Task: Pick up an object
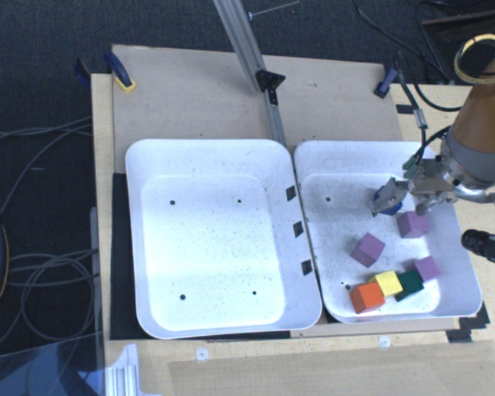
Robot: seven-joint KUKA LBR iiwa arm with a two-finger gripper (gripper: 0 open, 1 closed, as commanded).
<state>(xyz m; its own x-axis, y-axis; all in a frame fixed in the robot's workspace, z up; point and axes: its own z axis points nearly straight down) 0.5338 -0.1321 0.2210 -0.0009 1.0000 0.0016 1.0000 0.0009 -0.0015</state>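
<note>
now pincer above right bin

Blocks in right bin

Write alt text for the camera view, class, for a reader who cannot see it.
A grey and orange robot arm reaches from the right, its claw low over the right white bin. That bin holds three purple blocks and, near its front edge, an orange block, a yellow block and a green block. Beside it sits the left white bin.

The bench bears two white bins.
</note>
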